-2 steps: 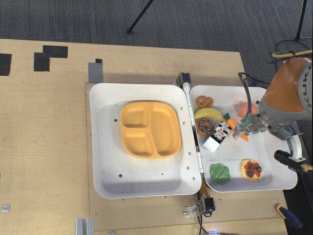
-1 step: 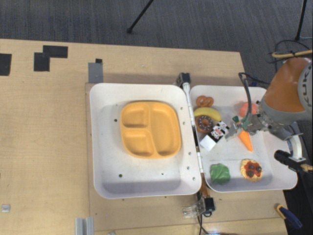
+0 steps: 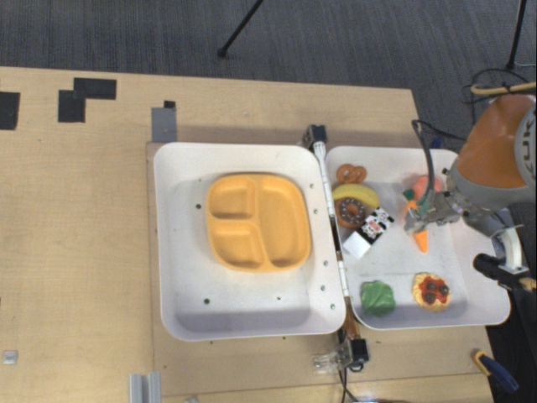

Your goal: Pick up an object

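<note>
My gripper (image 3: 424, 215) hangs low over the right bin (image 3: 482, 309), near its middle right, under the orange band of the arm (image 3: 495, 145). Just below it lies a small orange carrot (image 3: 421, 241). An orange and green piece (image 3: 413, 189) shows just above the gripper, partly hidden by it. To the left sit a pretzel (image 3: 351, 175), a banana (image 3: 356, 195), a chocolate donut (image 3: 350, 213), a black-and-white toy (image 3: 377, 222) and a white block (image 3: 356, 246). A green lump (image 3: 377, 297) and a small pizza (image 3: 430, 291) lie near the bin's front.
The left bin (image 3: 180, 225) holds a yellow divided plate (image 3: 256, 222). A metal divider (image 3: 329, 208) runs between the two bins. The arm's body covers the right bin's far right corner. A black cable (image 3: 426, 154) loops above the gripper.
</note>
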